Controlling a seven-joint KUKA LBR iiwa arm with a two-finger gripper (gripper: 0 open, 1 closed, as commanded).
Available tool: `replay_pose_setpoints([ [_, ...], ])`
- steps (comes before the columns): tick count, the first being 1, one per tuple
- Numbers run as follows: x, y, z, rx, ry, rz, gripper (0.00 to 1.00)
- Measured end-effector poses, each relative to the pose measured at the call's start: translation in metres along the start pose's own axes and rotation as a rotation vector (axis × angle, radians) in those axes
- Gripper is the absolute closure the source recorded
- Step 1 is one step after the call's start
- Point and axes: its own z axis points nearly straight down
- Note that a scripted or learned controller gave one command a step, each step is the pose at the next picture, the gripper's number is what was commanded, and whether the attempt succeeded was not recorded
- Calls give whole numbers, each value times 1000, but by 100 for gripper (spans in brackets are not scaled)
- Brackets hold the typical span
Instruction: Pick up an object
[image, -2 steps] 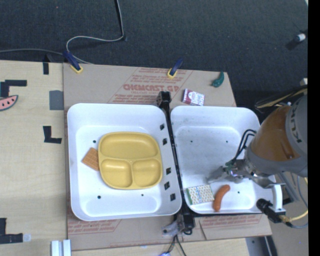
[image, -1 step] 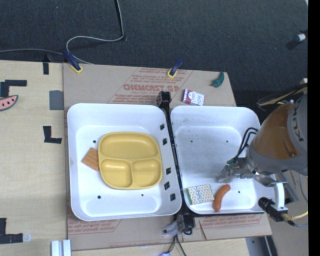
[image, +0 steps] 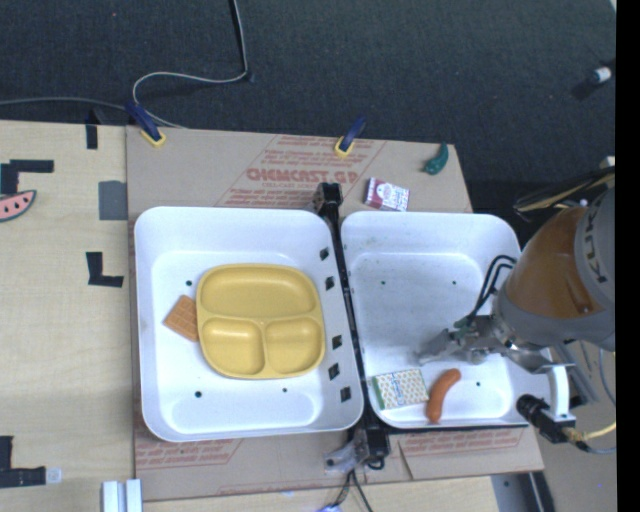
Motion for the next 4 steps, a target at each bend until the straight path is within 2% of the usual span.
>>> replay_pose_setpoints([
  [1,1,0,-9,1,1,-1,100],
  [2,1,0,-9,1,1,-1,0],
  [3,2,1,-18,1,3,-2,100],
  [4,2,1,-18,1,3,-2,0],
])
